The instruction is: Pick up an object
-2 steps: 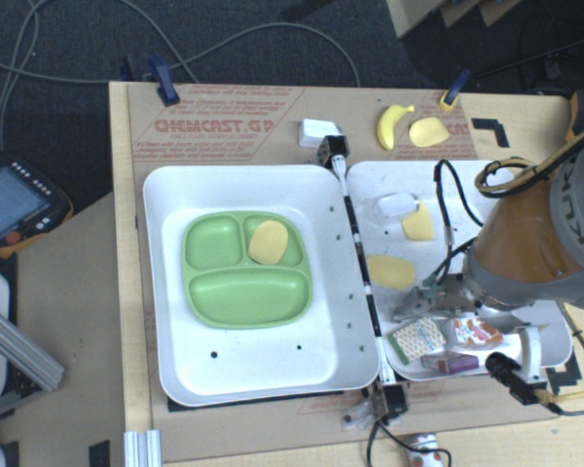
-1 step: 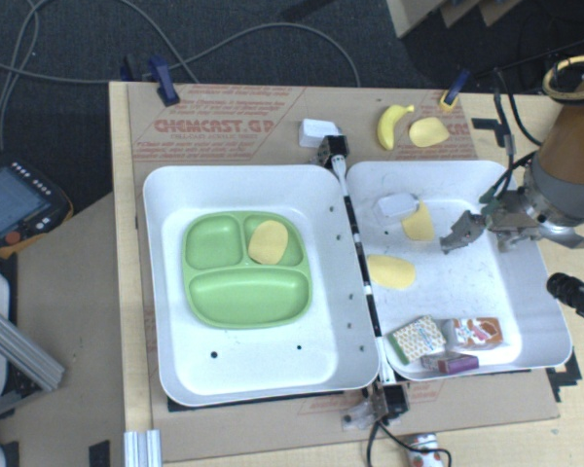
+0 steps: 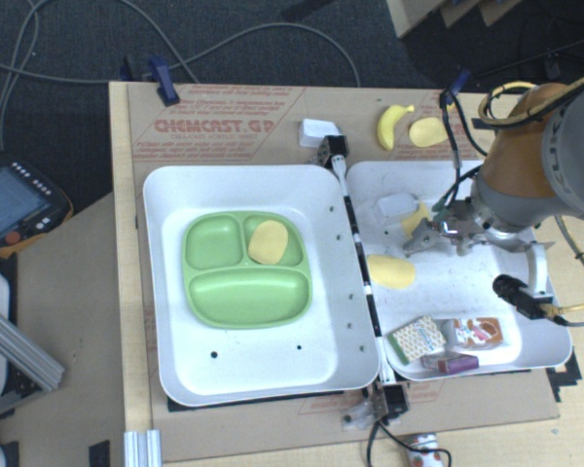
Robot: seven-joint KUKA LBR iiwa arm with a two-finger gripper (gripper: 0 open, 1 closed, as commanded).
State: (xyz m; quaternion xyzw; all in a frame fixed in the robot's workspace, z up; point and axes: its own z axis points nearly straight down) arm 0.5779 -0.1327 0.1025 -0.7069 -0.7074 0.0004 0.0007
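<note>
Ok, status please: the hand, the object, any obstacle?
Hand low in right bin, grip unclear. Small yellow piece at its tip. Yellow lemon-like object lies nearby.

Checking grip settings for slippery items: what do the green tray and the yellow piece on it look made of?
The green tray looks like moulded plastic: even colour, rounded compartment walls, a soft sheen. The yellow piece in its upper right compartment looks like smooth plastic or rubber toy food, judging by its matte, uniform surface; the view leaves that open.
</note>
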